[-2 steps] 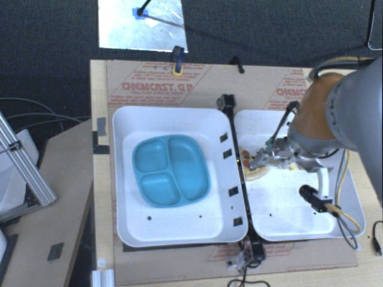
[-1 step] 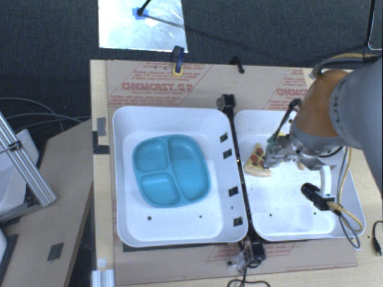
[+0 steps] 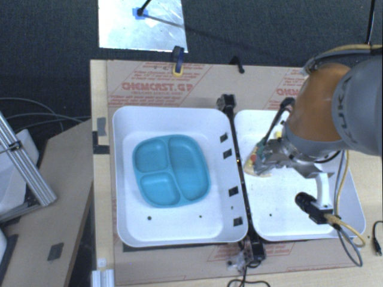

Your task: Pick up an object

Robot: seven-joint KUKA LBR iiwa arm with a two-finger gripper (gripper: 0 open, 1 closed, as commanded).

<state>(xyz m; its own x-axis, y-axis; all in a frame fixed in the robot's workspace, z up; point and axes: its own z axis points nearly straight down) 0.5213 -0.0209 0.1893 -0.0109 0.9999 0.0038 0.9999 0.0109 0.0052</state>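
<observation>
Item: small multicolour obj [image 3: 258, 158], right bin [image 3: 281, 220], frame centre-right, by divider. Tool [image 3: 265, 162] low over it; finger state: can't tell. Step: grasp approach. Next: close, lift straight.

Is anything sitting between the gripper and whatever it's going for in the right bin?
Nothing visible does. The gripper is low over the left part of the right bin, right at some small colourful objects there. They are too blurred and covered to identify. The blue divided tray lies apart in the left bin.
</observation>
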